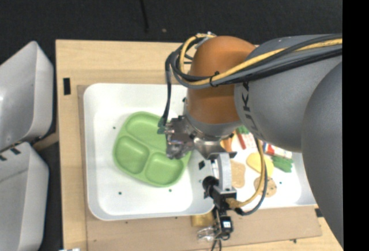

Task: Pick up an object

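The arm reaches low over the bench (69,128), its orange-banded wrist covering the seam between the two white bins. The gripper (176,143) sits at the right edge of a green divided plate (144,154), which lies flat in the left bin (98,128), probably the nearest rim to catch. Whether the gripper is apart or together cannot be told. Small colourful items (271,160) lie in the right bin, partly hidden by the arm.

Partial dark lettering on the grey arm (271,105) beside the orange band, not readable
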